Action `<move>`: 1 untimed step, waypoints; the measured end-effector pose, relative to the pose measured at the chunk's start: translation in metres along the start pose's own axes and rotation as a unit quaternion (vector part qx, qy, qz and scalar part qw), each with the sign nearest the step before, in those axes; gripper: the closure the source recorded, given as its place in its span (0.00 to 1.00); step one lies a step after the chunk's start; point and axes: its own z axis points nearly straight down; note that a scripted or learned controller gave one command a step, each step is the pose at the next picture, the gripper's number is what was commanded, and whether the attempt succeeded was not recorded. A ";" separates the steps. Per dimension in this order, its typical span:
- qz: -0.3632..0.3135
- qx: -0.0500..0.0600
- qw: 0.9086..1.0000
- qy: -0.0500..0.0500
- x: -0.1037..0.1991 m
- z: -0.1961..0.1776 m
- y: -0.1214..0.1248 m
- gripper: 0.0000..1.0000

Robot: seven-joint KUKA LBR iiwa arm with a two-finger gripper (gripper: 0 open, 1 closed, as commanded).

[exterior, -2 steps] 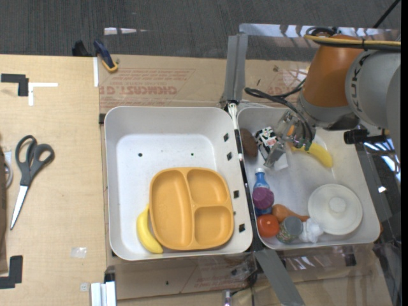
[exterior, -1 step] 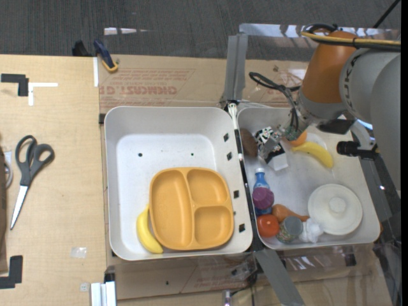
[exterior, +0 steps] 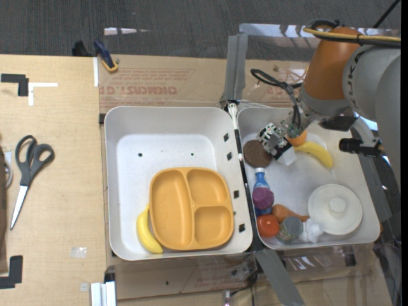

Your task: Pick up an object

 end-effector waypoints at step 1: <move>0.080 0.001 0.997 0.003 0.026 -0.120 -0.013 1.00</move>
